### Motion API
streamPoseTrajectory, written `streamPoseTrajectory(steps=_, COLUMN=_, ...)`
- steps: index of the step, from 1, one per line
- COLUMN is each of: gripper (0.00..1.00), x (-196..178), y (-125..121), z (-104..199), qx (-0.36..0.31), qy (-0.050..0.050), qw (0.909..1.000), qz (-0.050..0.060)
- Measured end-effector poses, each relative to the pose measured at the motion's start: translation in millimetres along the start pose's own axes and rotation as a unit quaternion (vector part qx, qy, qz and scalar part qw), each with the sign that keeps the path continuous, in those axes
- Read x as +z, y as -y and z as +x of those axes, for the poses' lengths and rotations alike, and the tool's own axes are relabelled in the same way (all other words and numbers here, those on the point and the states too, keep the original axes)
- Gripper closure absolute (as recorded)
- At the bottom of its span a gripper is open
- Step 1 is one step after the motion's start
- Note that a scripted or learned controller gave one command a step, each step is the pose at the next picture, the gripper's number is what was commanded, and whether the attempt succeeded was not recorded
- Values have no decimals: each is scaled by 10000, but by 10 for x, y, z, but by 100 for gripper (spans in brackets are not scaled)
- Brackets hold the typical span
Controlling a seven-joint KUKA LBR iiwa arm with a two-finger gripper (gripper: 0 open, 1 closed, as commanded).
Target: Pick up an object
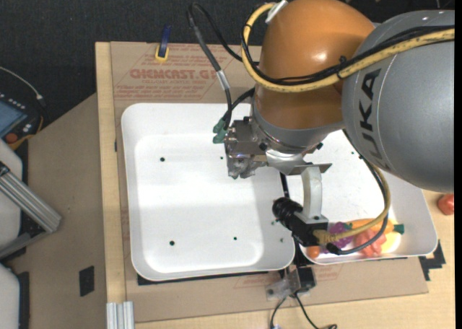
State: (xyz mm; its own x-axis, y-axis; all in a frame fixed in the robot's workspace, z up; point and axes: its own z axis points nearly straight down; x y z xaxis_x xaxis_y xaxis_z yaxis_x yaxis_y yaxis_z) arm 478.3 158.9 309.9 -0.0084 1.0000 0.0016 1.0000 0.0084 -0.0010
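Note:
The arm's orange band and grey wrist loom large over the right bin [424, 242]. Below the band, my gripper [240, 159] hangs near the upper right side of the left bin [148, 198], close to the divide between the two bins. I see nothing gripped in it from this angle. A small pile of colourful objects [369, 238], orange, yellow, pink and green, lies in the near corner of the right bin, partly hidden by the arm and a black cable fitting [297, 222].
The left bin's white floor shows only small dark dots. Brown cardboard [173, 71] lies under both bins. Cables [211, 53] run from the wrist toward the back. A small connector [292, 282] sits at the front edge.

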Motion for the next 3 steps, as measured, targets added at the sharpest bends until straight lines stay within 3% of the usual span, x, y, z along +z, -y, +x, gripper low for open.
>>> streamPoseTrajectory(steps=1, gripper=100, x=726, y=-133, z=465, qx=19, qy=14, qw=10000, qz=36)
streamPoseTrajectory(steps=2, gripper=100, x=956, y=0, z=664, qx=29, qy=12, qw=10000, qz=28)
streamPoseTrajectory(steps=3, gripper=100, x=855, y=-338, z=653, qx=45, qy=5, qw=10000, qz=-19)
